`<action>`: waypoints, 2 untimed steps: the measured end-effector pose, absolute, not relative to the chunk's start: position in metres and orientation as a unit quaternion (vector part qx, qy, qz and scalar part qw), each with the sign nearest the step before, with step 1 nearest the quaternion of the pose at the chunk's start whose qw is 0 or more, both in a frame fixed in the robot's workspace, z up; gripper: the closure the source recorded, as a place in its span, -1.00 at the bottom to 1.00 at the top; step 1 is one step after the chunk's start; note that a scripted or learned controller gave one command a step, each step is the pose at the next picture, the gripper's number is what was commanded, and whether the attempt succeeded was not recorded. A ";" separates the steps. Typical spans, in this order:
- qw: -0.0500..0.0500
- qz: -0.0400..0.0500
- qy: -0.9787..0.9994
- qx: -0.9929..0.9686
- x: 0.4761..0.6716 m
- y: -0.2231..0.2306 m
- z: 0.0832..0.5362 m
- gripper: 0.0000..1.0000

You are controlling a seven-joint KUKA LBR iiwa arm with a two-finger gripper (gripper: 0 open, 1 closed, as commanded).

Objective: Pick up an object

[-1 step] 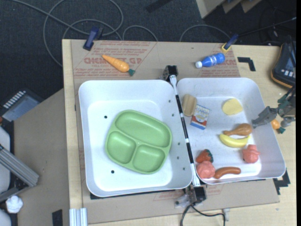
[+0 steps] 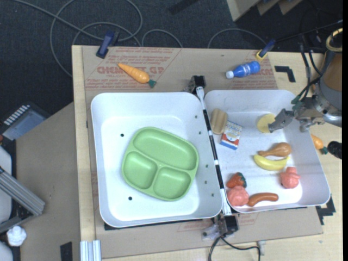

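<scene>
Approach step: gripper hovers at right bin far edge, beside yellow piece. Jaws' state: cannot tell, view poor. Nothing held, seemingly. Next: descend, centre over piece, close.

Both white bins look like smooth moulded plastic with a faint sheen, and the green divided plate in the left one is matt plastic, smooth and even. The bench top reads as flat brown cardboard, dull, with faded red print; the floor beyond it is dark, rough carpet. The toy food in the right bin, such as the banana and the sausage, looks like soft-gloss plastic, the small carton like printed card, and the blue bottle like shiny plastic.
</scene>
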State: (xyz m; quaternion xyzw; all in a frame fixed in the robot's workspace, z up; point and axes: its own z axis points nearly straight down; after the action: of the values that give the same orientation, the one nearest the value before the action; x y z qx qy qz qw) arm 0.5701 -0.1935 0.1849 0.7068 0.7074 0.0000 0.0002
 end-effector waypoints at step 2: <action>-0.001 0.000 0.707 0.707 0.539 -0.159 0.084 -1.00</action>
State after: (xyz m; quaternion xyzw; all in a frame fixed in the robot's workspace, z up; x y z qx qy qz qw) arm 0.5392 -0.1590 0.0843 0.7075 0.7067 -0.0004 -0.0011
